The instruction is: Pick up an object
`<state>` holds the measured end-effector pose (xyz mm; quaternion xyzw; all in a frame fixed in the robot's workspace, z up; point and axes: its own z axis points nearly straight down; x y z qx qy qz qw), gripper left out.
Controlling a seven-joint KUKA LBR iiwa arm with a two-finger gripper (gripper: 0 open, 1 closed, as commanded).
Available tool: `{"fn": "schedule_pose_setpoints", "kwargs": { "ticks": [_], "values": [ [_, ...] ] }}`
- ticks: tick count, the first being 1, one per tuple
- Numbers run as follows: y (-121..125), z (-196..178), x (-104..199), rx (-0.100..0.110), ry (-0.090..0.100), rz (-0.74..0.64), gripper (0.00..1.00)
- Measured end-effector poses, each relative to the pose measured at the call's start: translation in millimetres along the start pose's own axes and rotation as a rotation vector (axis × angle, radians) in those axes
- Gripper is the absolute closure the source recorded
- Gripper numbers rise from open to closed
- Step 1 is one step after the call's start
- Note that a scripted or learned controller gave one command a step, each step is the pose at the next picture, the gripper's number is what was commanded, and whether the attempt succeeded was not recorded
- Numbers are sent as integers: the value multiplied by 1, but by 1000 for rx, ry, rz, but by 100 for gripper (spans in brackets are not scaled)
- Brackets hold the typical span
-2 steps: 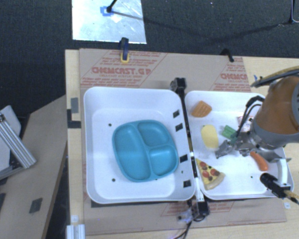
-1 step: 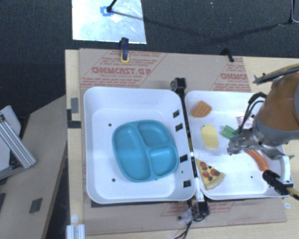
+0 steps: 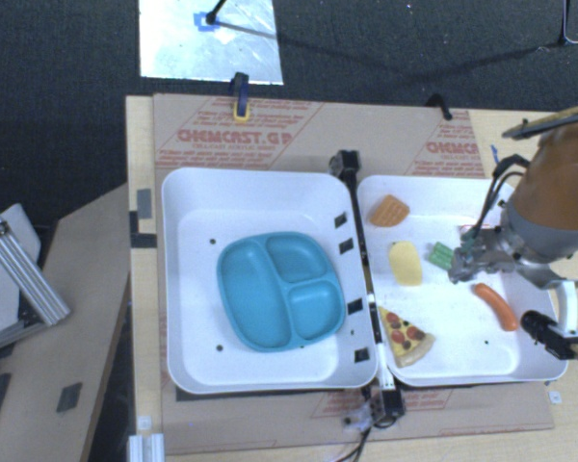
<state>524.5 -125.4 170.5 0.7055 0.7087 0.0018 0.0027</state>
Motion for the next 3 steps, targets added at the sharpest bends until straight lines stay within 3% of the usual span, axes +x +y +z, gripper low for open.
{"fn": "schedule_pose_setpoints", "kwargs": {
  "ticks": [1, 2, 3],
  "values": [
    [3, -64, -4, -3, -1, 0, 100],
    [4, -73, -4, 3, 1, 0, 100],
    [9, -67, 59, 4, 3, -5, 100]
  ]
}}
